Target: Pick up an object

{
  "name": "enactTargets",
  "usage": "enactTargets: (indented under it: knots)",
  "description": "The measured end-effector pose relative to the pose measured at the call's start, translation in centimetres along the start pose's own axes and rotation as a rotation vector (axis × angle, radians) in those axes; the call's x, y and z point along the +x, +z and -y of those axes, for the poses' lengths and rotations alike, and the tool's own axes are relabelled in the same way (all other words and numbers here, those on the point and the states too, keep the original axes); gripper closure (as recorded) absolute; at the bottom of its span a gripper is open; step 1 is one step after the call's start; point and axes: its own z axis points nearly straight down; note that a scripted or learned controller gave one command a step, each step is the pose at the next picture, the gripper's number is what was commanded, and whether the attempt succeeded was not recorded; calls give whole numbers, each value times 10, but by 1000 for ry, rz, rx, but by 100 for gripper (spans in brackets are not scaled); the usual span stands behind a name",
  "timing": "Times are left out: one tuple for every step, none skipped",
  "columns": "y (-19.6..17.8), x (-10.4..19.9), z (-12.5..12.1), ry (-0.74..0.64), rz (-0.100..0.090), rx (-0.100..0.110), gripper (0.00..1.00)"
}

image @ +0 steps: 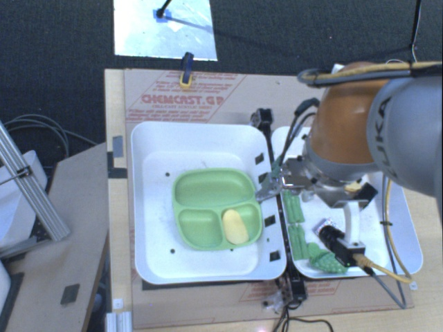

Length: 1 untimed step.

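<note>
Meanwhile, yellow object in green tray

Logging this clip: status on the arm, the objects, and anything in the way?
Gripper low at the divider between bins, fingers unclear. Yellow object sits in green tray, left bin, untouched. Green pieces in right bin, partly under the arm.

I see the bench carrying two white bins side by side: left bin, right bin, on a printed sheet.
</note>
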Motion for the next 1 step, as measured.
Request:
enactTargets:
  knots:
    - [53, 48, -95, -11, -1, 4, 0]
